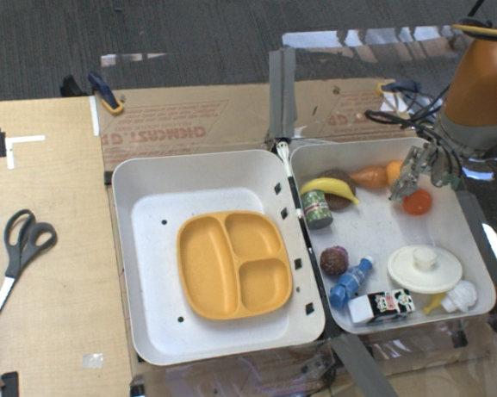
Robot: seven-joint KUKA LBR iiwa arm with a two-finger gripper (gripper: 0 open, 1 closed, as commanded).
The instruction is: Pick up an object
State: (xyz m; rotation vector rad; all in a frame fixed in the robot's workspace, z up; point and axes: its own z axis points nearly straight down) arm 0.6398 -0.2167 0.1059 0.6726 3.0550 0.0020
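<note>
Camera view: red tomato [417, 203] just below hand [417, 172].

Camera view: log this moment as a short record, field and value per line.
left bin: holds a yellow divided plate
right bin: banana, green can, carrot, red ball, dark fruit, blue bottle, white lid, black-and-white box
gripper: low over the right bin's far side, beside the red ball
held object: none seen between the fingers
bench: scissors lie left of the bins
</note>
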